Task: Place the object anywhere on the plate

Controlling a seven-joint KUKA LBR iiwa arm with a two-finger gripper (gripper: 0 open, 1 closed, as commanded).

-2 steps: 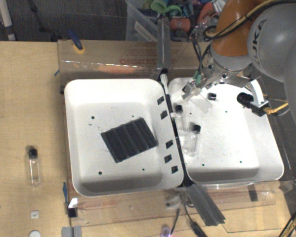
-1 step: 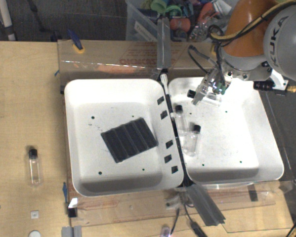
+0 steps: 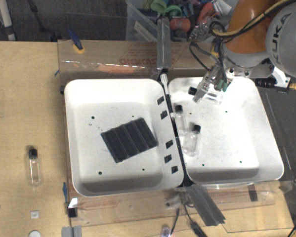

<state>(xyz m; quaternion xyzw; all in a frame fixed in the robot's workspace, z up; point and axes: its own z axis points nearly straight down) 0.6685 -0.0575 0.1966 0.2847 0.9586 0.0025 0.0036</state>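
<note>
Gripper: hangs over the right bin's far-left part, tilted; a clear vial with a black cap seems to sit between the fingertips, cap end toward the divider. Reads as closed on that vial, though clear glass on white makes the grip hard to confirm.
Arm: grey with orange band, reaching in past the right bin's far edge.
Step in hand: judged as carry, object lifted and not yet across to the plate.
Next move: would need travel over the divider into the left bin, then a descent above the dark ribbed plate before release.
Right bin contents: two more clear black-capped vials just beside the divider, one nearer the far end, one toward the middle.
Left bin contents: the plate, lying flat and skewed, well apart from the divider's far end.
Outside the bins: a lone vial on the bench, left of the left bin.
</note>
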